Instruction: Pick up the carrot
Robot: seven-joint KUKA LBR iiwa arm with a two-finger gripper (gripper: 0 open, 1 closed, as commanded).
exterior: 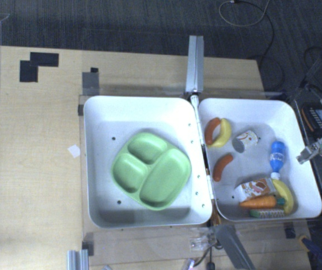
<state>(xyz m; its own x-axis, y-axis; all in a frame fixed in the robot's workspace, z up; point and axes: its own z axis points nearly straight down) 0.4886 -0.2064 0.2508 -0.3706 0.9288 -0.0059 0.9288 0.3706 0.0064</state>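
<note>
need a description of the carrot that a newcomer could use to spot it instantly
Look at the right-hand white bin, then its near edge. The carrot lies flat there, in front of a small carton and with its thick end by a yellow banana. It is the only orange, tapering thing with a green tip; the sausage further in is reddish-brown and blunt.

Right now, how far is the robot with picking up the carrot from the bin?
Nothing looks done yet. The orange carrot with a green top lies at the near edge of the right white bin, between a yellow banana and a small food carton. In hand: the claw is at the bin's right rim, apart from the carrot. Left: reach over, grasp, lift.
</note>
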